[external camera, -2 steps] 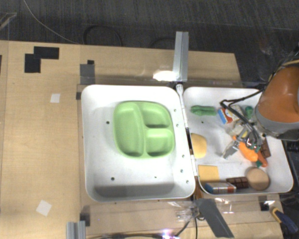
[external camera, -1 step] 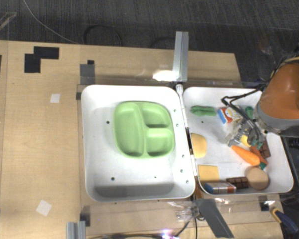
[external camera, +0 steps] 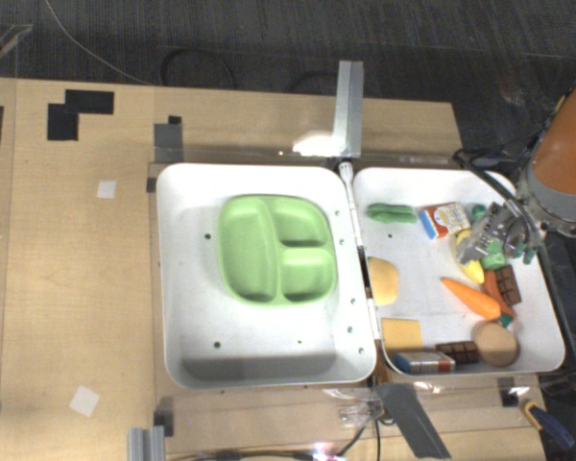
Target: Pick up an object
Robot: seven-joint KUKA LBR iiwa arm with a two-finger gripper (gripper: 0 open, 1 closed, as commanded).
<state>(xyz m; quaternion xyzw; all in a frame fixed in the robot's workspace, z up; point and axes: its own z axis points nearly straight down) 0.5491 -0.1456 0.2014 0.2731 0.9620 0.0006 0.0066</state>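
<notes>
My claw (external camera: 494,238) hangs low over the right bin (external camera: 403,190), near its far right side. I cannot tell if it is open or closed, because its shape is too small and mixed up with the toys under it.

The things I could pick are all in this bin. A small yellow thing (external camera: 471,272) and a green piece (external camera: 497,255) sit right under my claw. The orange carrot (external camera: 471,298) lies just beside them, with a brown block (external camera: 507,284) touching its end. A red and white packet (external camera: 447,220) is near too.

That is my worry. The toys here are packed close. I think my claw could bump two at once, or push one away and grab nothing. The carrot is smooth and round, so it may slip out.

The left bin (external camera: 182,257) holds a green tray (external camera: 274,248), well apart from me.
</notes>
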